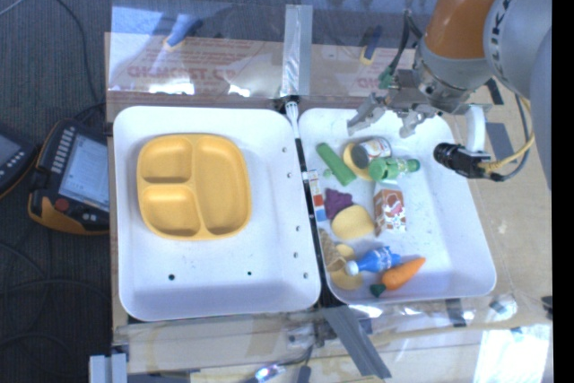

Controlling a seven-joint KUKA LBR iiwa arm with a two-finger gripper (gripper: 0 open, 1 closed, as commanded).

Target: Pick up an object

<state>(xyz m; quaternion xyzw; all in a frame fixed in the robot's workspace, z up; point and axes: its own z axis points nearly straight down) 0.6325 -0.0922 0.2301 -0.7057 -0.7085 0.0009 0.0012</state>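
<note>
While the gripper [387,115] is hanging over the far end of the right bin [466,229], nothing is sitting between its fingers; they are spread wide, one tip reaching toward the bin's far-left corner, the other toward the far wall. Step in hand, as I judge it: the approach, before any descent or closing.

Taking the carton [389,211], mid-bin, as landmark:
- A can [370,149] is lying on its side just beyond the carton, closest under the open fingers.
- A green bottle [392,167] is lying between can and carton, touching or nearly touching the can.
- A green block [335,163] is lying tilted beyond and left of the carton, beside the can.
- A purple piece [337,199] and a yellow lump [353,222] are sitting left of the carton, close together.
- A blue bottle [375,262] and a carrot [402,273] are lying nearer the camera than the carton, side by side.

The left bin [215,282] is holding a yellow tray [192,185], well apart from the carton.

Likely target: the can, being nearest beneath the tool. The next move is calling for a straight drop with fingers straddling the can across its narrow width, then closing. Risk, as I am reading it: the green bottle and block are crowding the can, so one finger may be landing on a neighbour rather than beside the can, and a round can may be rolling out as the fingers close.
</note>
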